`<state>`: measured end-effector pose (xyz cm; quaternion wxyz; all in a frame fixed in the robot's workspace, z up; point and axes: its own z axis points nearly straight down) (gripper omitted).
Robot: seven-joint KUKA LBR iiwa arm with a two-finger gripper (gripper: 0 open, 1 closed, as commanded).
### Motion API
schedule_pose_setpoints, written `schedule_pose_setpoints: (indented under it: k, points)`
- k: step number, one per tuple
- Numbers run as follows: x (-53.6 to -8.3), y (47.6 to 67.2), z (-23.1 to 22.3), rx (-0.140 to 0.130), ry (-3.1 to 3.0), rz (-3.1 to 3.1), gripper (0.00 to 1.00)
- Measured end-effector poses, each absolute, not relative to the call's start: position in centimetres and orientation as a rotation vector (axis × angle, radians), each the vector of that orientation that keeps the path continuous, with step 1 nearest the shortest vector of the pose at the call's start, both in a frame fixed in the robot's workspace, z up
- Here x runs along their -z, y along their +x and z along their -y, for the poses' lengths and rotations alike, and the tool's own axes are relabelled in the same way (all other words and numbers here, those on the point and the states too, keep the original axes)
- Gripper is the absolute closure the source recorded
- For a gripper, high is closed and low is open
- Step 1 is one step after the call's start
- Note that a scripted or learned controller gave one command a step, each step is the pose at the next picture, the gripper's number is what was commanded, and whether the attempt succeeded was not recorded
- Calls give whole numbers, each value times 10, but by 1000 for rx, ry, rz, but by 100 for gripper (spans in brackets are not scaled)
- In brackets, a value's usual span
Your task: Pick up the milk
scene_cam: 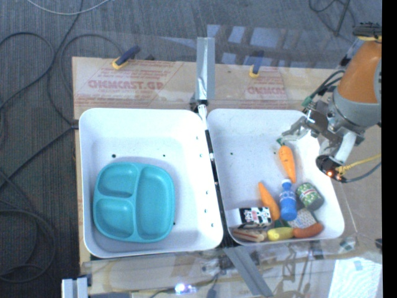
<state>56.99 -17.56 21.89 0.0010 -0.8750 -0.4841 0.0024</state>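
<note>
Pincer [291, 135] at upper right of right bin [248, 135], over far-right rim; can't tell its state, no obj visibly in it. Tip just above top end of upright carrot [287, 161], contact unclear. Arm [360, 79] in from right, orange band up top, grey wrist angled down-left toward bin. Milk [255, 216], small b/w carton, lying near front wall of right bin, well apart from pincer, beside 2nd carrot [268, 200] & blue bottle [287, 202]. Teal divided plate [133, 200] in left bin [142, 129].
</note>
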Motion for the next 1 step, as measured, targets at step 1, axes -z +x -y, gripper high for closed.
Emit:
schedule_pose_setpoints:
  k: [1]
  points:
    - [-171, 627, 105, -6, -2740, 1531, 0]
